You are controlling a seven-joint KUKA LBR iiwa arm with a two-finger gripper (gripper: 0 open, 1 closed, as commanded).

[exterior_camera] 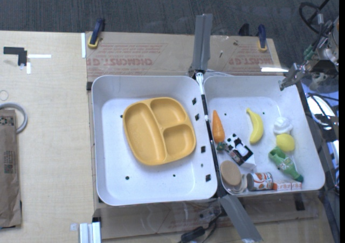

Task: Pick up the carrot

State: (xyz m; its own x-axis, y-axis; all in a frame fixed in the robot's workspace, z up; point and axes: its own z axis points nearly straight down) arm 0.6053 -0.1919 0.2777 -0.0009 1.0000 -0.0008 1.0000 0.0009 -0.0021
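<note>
Nearest, in the right bin (315,153), lie a can (260,182) and a round lid (232,174). Beyond them the carrot (217,126) lies along the bin's left wall, thick end nearest, just beside a black-and-white tag (238,147). It looks like a light, stiff, smooth plastic toy, likely to slip; a hold across its thick middle seems safest. Farther right, a banana (255,125) and lemon (285,142). Farthest, the pincer (294,76) hangs over the bin's far right corner; its opening cannot be judged.
</note>
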